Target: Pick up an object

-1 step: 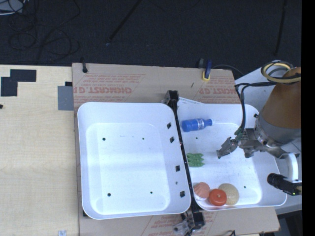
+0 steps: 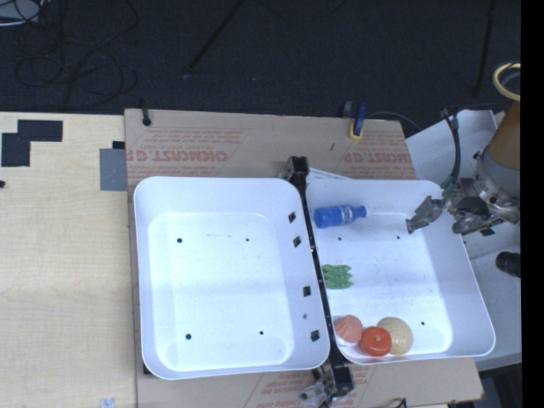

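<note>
The right bin (image 2: 463, 270) holds a blue bottle (image 2: 340, 216) lying on its side near the far left corner. A small green object (image 2: 337, 276) rests by the divider. In the near left corner sit a pink piece (image 2: 348, 328), a red round object (image 2: 376, 341) and a beige round object (image 2: 397, 334), bunched together. My gripper (image 2: 439, 223) hangs over the far right part of this bin, right of the bottle and well apart from it. It is open with nothing between its fingers.
The left bin (image 2: 153, 228) adjoins the right one along a black clamp rail (image 2: 310, 262). Both stand on a cardboard sheet (image 2: 238, 143). Cables and the arm's body (image 2: 510, 151) crowd the right edge.
</note>
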Controlling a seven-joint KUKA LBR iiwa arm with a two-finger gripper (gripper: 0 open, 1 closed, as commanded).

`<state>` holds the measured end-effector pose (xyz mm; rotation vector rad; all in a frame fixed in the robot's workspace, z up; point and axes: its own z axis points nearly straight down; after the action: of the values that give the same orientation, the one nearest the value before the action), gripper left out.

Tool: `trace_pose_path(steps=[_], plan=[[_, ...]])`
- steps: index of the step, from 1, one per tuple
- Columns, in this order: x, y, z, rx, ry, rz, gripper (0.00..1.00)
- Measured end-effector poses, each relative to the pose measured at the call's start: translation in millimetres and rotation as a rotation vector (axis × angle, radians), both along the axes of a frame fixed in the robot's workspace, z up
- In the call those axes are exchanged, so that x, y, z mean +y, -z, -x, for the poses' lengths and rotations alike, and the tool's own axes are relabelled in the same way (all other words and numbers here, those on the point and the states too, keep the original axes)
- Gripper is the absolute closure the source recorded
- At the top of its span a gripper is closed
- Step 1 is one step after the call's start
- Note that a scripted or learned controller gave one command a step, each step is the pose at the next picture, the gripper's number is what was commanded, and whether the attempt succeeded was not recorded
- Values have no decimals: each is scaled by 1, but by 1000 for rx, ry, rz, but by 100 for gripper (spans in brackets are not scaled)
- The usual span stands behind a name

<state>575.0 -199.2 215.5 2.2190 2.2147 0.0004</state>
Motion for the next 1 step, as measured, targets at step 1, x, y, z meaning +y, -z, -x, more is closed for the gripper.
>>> trace_pose_path(steps=[1], plan=[[-15, 98, 80, 21, 3, -9, 0]])
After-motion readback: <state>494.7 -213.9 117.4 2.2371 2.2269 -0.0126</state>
